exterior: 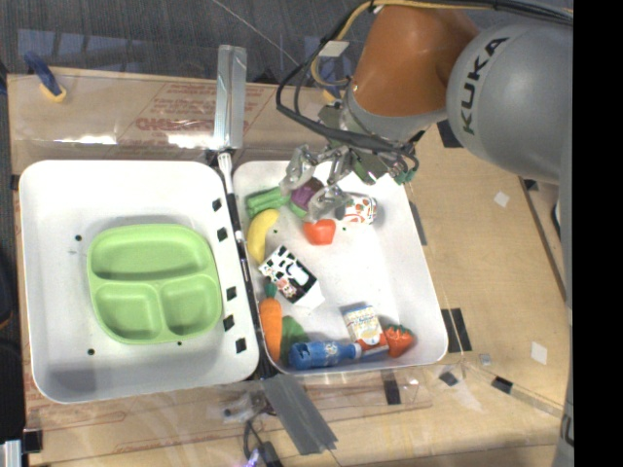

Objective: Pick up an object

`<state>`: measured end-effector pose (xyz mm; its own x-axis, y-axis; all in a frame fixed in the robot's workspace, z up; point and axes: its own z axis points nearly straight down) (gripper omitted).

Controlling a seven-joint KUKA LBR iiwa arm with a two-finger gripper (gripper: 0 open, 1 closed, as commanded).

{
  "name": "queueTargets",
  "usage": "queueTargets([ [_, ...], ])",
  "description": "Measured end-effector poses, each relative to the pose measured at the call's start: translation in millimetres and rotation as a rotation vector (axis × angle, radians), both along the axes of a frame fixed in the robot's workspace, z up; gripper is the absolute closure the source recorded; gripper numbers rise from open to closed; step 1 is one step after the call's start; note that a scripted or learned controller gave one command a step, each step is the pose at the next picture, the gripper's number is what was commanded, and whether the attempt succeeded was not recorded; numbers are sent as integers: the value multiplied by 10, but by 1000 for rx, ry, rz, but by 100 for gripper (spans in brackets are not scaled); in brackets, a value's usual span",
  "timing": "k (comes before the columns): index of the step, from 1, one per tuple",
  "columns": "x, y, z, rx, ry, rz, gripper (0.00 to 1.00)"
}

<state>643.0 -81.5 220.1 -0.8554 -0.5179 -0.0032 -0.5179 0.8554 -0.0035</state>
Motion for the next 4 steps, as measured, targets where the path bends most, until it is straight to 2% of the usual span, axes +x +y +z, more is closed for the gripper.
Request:
queueTargets([
  [1,113,-218,553,1,-2,-148,100],
  [2,148,96,795,2,-1,-178,100],
  [3,141,402,654,2,4,-241,100],
  [4,140,162,573,1,5,-13,100],
])
